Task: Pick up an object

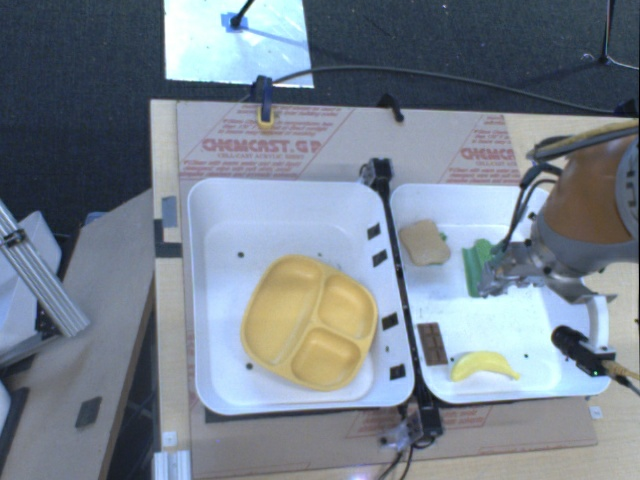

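The green thing (474,264) looks like the one to be picked. It lies in the right bin (500,318), near the middle, a bit toward the back wall. The claw (492,278) is low, right at the green thing's edge, and may be touching it. The claw's tip is dark and small in this view, so I cannot tell if it is apart, together, or clamped on the green thing. Nothing looks lifted: the green thing seems to sit on the bin floor.

So I think the job is only partly done. The reach is made. The grab and the lift are not yet shown.

Just beside the green thing, toward the wall between the bins, is a tan piece like bread (425,241). Nearer the front lie a small brown bar (432,342) and a yellow banana (484,367), close to each other but apart. The grey and orange arm (590,218) comes in over the right side of this bin.

The left bin (230,228) holds a yellow plate (310,320) with three parts, well away from the claw.
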Controlling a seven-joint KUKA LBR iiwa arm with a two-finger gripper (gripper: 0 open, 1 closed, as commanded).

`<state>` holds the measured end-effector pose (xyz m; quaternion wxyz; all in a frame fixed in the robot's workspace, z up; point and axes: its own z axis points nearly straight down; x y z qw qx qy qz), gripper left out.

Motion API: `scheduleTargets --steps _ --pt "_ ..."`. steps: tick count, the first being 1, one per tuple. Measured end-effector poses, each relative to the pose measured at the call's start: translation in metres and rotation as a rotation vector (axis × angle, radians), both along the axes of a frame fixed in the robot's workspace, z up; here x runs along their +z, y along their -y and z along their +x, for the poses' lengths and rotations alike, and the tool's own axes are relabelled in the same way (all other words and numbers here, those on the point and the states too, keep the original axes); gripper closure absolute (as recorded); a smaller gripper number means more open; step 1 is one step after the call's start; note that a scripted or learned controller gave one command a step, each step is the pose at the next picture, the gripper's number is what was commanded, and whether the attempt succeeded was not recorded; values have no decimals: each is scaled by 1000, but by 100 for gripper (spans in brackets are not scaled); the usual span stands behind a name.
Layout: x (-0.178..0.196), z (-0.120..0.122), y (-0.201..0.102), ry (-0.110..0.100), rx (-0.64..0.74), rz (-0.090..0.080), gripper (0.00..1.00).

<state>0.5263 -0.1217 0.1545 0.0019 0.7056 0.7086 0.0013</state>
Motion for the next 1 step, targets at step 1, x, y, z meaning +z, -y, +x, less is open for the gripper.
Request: scheduleTargets --steps 1 --pt "55 11 -6 3 1 0 100"
